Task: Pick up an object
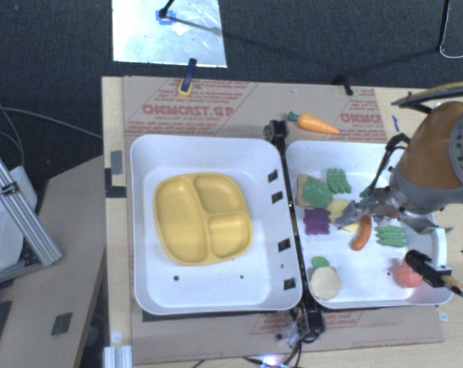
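Observation:
My gripper (353, 215) hangs low over the middle of the right bin (369, 153), at the end of the grey and orange arm (438, 159) that comes in from the right. Its tip sits just above a yellow piece (339, 207) and the upper end of an orange-red sausage-shaped toy (360, 236). I cannot tell whether it touches either one. A purple piece (316, 221) lies just left of the tip. Two green toys (317, 192) (338, 180) lie above and to its left.
The right bin also holds a green pod (390, 236), a red toy (406, 274) and a cream ball with a green top (323, 280). A carrot (312, 123) lies outside the bin's far edge. The left bin (162, 282) bears a yellow divided plate (203, 216).

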`<state>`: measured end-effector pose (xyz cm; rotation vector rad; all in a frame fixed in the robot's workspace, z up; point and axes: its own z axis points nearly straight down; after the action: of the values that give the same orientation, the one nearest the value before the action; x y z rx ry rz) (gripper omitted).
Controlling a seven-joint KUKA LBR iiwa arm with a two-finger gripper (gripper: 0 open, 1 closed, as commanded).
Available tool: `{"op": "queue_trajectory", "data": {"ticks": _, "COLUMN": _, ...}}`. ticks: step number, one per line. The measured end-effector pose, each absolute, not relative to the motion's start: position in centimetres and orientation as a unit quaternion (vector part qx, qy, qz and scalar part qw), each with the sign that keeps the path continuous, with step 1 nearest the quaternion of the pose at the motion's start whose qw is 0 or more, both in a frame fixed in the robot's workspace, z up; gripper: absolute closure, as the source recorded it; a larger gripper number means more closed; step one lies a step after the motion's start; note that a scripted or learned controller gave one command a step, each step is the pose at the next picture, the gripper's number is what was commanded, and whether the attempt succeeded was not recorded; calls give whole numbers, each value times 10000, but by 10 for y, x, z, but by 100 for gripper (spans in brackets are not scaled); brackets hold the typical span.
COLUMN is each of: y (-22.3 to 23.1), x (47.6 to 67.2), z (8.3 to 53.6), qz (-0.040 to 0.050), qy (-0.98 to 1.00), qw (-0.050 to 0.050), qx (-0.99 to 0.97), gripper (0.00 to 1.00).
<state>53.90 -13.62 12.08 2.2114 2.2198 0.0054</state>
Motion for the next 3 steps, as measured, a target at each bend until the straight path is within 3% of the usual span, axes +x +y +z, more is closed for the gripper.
{"op": "queue_trajectory", "data": {"ticks": 1, "y": -196, "x": 484, "z": 114, "qz": -19, "qy": 7050, "qw": 3, "qx": 7092, "gripper": 0}}
{"op": "queue_trajectory", "data": {"ticks": 2, "y": -207, "x": 563, "z": 85, "qz": 16, "qy": 7093, "qw": 46, "qx": 7049, "gripper": 0}}
{"op": "queue_trajectory", "data": {"ticks": 3, "y": -207, "x": 562, "z": 97, "qz": 16, "qy": 7092, "qw": 42, "qx": 7050, "gripper": 100}}
